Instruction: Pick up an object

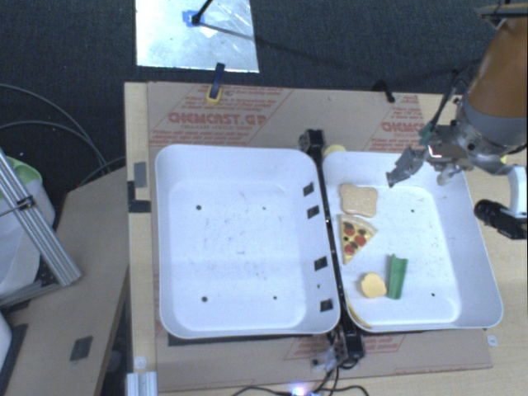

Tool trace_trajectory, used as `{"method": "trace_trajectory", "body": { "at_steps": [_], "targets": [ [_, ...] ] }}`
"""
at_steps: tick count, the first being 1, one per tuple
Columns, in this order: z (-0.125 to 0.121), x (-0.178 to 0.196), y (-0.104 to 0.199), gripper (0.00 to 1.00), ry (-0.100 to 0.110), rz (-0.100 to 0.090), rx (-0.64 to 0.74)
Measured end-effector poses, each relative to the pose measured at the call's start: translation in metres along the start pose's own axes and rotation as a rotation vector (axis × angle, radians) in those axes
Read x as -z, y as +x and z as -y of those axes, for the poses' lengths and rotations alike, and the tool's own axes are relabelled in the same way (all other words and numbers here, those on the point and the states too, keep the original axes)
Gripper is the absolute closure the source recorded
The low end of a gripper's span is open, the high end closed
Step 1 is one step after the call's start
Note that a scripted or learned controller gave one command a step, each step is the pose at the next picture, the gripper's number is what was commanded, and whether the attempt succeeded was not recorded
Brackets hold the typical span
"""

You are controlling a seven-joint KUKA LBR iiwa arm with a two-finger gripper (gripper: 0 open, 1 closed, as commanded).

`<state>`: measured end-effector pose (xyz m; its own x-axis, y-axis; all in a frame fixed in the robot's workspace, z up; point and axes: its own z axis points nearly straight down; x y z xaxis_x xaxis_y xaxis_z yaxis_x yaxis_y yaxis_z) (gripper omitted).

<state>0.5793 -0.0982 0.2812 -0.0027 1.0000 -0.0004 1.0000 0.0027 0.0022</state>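
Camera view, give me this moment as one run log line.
gripper: above right bin far edge, holding nothing | bread slice, pizza slice, yellow piece, green piece: in bin

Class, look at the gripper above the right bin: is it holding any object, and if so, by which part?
Nothing is held. The gripper hangs above the right bin, apart from the toast slice, with nothing between its fingers.

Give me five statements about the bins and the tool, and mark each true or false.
1. The pizza slice lies in the right bin. True.
2. The green piece lies in the left bin. False: it lies in the right bin, beside the yellow piece.
3. The tool holds the bread slice. False: the bread lies on the bin floor.
4. The tool hangs over the right bin. True.
5. The pizza slice sits between the bread slice and the yellow piece. True.
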Motion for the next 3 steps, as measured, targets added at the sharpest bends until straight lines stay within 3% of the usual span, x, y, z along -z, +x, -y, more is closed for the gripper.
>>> {"method": "trace_trajectory", "body": {
  "at_steps": [1, 2, 3],
  "targets": [
    [0.1, -0.187, 0.009, 0.0, 0.021, -0.005, -0.004],
    [0.092, -0.168, 0.008, 1.0, -0.001, -0.001, -0.002],
    [0.091, -0.093, 0.09, 1.0, -0.005, -0.002, 0.007]
  ]
}}
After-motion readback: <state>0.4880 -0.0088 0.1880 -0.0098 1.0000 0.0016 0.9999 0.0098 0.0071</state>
